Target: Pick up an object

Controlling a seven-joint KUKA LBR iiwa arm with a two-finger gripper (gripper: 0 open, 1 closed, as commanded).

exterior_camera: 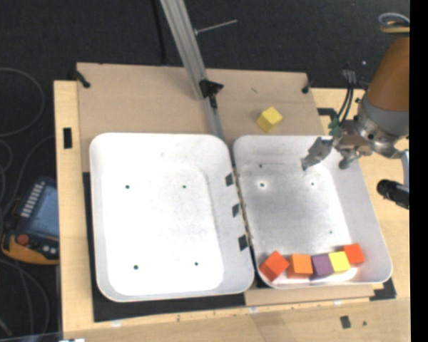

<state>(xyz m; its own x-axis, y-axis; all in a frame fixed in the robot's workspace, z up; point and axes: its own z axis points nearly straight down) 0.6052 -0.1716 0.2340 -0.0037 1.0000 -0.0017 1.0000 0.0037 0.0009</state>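
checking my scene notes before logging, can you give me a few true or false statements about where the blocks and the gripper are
1. A yellow block lies on the bench, outside both bins. True.
2. The row of blocks sits in the left bin. False: it lies along the near edge of the right bin.
3. The gripper hangs over the far part of the right bin. True.
4. The gripper holds a purple block. False: the purple block lies in the row, far from the gripper.
5. The row includes a block beside the purple one that is yellow. True.
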